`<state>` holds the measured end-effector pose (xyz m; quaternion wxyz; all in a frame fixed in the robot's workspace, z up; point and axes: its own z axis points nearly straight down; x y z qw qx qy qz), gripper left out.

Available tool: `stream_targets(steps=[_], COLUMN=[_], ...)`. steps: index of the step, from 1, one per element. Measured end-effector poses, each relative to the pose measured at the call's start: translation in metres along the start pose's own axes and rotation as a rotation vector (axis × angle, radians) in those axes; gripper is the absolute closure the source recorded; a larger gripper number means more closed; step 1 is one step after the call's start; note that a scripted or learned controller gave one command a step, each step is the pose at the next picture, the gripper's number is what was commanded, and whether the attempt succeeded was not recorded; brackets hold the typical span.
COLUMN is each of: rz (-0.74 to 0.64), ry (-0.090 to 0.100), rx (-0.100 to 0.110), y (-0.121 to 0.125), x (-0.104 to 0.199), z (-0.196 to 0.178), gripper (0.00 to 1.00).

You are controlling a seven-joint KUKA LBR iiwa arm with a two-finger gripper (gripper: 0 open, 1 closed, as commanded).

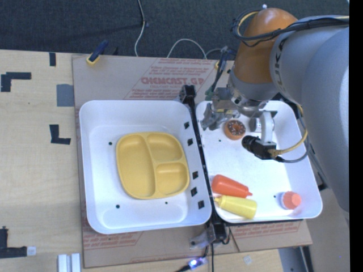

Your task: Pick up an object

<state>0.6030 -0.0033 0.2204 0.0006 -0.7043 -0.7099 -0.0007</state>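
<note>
Camera view looks down at two white bins, and I take the yellow divided plate (152, 164) as the landmark. It lies flat in the left bin (91, 152). To the right of the plate, across the wall between the bins, the right bin (300, 169) holds the small objects. Nearest to the plate is an orange carrot-shaped toy (229, 186), and a yellow toy (237, 207) lies just below it, touching or almost touching. Further right from the plate, near the bin's lower right corner, is a small orange and red piece (291, 200). Up and right of the plate, a round brown object (234, 129) lies close beside the gripper (214, 118). The gripper hangs over the upper left part of the right bin. I cannot tell how far it is open, and nothing is seen held in it.
</note>
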Motion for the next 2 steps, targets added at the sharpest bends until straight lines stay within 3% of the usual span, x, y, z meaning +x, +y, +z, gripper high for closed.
stream_targets(steps=[2], rz=[0.001], ry=[0.000], rx=[-0.001], y=[0.044], x=[0.103], z=[-0.010], gripper=[1.00])
